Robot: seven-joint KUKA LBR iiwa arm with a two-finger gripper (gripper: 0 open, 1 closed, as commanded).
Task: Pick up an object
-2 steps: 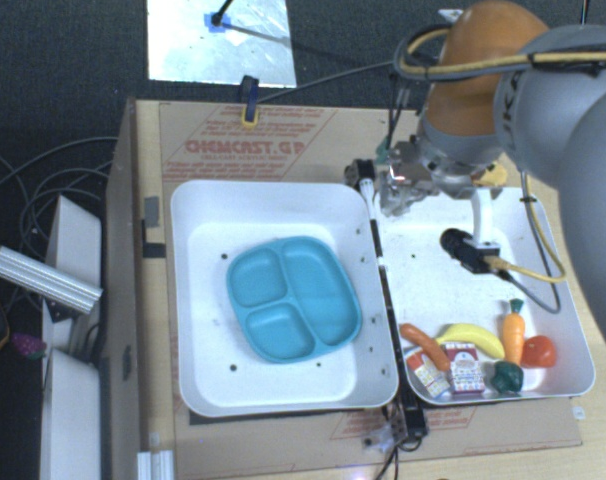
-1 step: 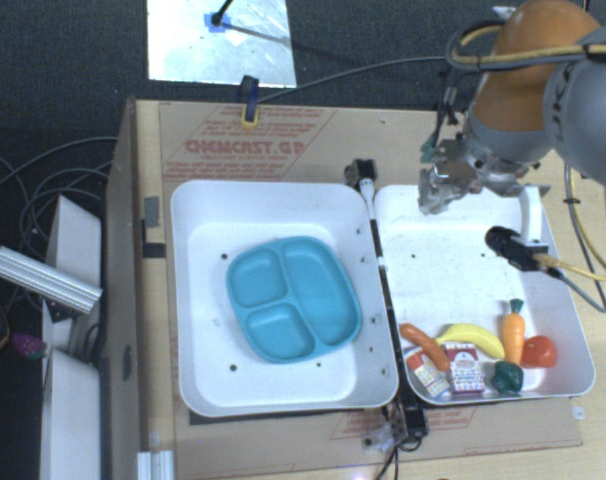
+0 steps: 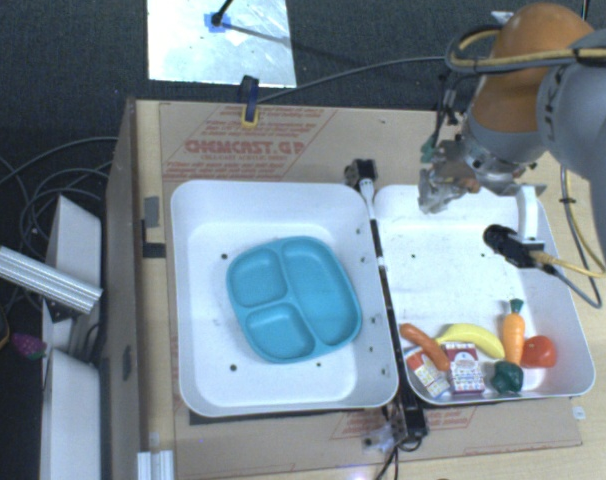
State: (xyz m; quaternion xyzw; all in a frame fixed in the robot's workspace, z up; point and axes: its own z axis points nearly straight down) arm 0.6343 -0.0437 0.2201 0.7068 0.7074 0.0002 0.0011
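My gripper (image 3: 435,201) hangs over the far left corner of the right bin (image 3: 453,268), well above its floor, with nothing visible between its fingers. Small toy foods crowd the near end of that bin: a yellow banana (image 3: 473,338), an orange sausage (image 3: 424,345), a carrot (image 3: 512,332), a red tomato (image 3: 539,351), a dark green piece (image 3: 507,376) and a small printed carton (image 3: 465,372). All of them lie far from the gripper, toward the front edge.
The left bin (image 3: 208,268) holds a blue divided plate (image 3: 293,297). A black clip (image 3: 362,175) sits at the top of the ridge between the bins. Cardboard underlies both bins, and cables run along the left.
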